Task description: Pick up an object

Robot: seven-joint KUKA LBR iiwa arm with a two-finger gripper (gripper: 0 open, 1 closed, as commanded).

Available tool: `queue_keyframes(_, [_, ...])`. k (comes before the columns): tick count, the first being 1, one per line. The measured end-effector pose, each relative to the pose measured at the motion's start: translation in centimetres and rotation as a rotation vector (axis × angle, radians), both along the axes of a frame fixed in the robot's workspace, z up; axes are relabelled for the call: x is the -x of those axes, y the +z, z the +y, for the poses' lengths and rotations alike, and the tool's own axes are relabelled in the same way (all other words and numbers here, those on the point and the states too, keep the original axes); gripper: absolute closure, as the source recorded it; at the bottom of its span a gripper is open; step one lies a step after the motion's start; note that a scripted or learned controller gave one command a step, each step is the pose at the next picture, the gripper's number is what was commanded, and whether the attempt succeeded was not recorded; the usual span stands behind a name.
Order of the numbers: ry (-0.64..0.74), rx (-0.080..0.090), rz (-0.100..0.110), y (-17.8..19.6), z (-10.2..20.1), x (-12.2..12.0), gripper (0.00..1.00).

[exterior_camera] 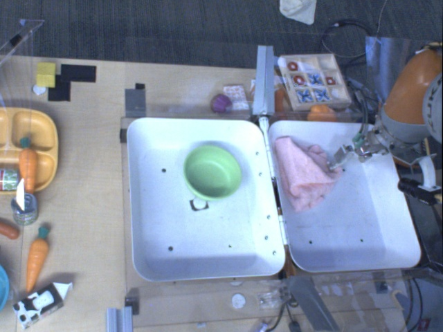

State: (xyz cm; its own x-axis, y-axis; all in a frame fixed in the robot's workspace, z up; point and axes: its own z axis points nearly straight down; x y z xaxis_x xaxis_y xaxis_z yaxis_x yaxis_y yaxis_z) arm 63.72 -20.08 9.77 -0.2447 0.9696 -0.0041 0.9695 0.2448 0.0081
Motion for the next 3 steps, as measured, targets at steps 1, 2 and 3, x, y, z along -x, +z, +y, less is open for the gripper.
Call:
queue_keyframes(1, [0.153, 0.002, -0.004, -0.8, 3.0, 1.4, 0.00])
queue_keyframes(2, [0.230, 0.002, -0.008, -0.7, 10.1, 2.7, 0.00])
queue_keyframes(3, [0.178, 0.004, -0.004, 13.9, 5.0, 7.1, 0.00])
